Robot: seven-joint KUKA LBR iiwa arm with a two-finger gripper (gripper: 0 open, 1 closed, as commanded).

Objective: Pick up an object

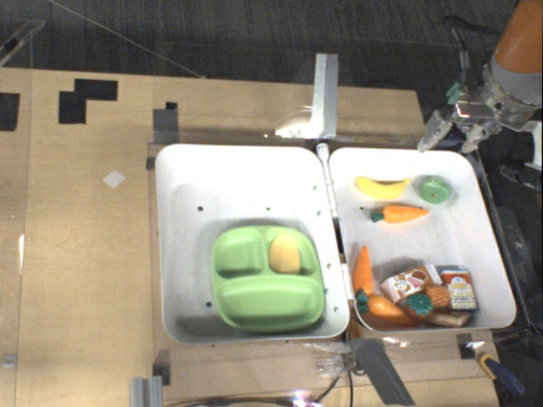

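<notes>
Nearest, the right bin (pixel 492 253) holds a heap of small boxes (pixel 428 288) and a carrot (pixel 363 271), crowded and awkward to pinch. Farther back a second carrot (pixel 399 214), a banana (pixel 382 187) and a green round piece (pixel 435 191) lie apart; the banana looks light, stiff and smooth, best taken across its middle. Beyond the far rim, the gripper (pixel 450 131) hangs spread and empty.
</notes>
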